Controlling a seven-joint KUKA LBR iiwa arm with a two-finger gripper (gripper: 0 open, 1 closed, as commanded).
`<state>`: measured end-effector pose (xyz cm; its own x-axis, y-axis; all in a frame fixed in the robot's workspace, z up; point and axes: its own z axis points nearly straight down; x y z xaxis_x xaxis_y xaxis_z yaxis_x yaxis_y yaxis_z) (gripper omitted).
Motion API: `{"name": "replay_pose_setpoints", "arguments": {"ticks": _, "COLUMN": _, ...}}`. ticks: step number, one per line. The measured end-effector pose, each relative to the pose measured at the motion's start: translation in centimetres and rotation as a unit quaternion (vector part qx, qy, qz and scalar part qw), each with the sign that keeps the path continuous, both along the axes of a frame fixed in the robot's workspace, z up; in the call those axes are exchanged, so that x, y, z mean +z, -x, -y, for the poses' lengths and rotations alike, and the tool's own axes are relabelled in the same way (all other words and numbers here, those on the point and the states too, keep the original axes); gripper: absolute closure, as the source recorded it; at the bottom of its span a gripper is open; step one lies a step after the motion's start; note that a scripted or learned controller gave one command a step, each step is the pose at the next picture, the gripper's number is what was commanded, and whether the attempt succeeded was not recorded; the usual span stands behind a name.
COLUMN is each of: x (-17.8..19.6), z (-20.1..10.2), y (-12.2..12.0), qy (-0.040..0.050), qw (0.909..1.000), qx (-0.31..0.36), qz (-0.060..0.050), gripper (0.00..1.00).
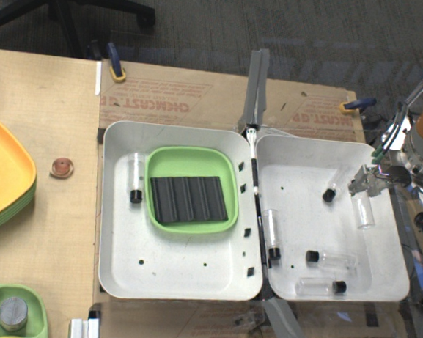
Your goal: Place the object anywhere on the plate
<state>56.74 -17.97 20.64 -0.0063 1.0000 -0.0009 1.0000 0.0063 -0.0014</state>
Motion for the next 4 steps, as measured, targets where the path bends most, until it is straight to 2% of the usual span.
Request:
{"name": "replay_pose_setpoints", "arguments": {"ticks": 1, "x": 0.0, "z": 0.0, "y": 0.0, "qy": 0.0000, "qw": 1.0000, "qx": 0.000, "qz": 0.000, "gripper": 0.00}}
{"name": "replay_pose_setpoints", "arguments": {"ticks": 2, "x": 0.4, "z": 4.1, "y": 4.4, "qy": -0.0002, "qw": 0.9999, "qx": -0.017, "qz": 0.000, "gripper": 0.00}}
{"name": "replay_pose_setpoints", "arguments": {"ticks": 3, "x": 5.6, "z": 3.3, "y": 7.7, "qy": 0.0005, "qw": 0.9945, "qx": -0.105, "qz": 0.000, "gripper": 0.00}}
{"name": "replay_pose_setpoints", "arguments": {"ticks": 4, "x": 6.6, "z": 2.5, "y": 8.5, "qy": 0.0006, "qw": 0.9831, "qx": -0.183, "qz": 0.000, "gripper": 0.00}}
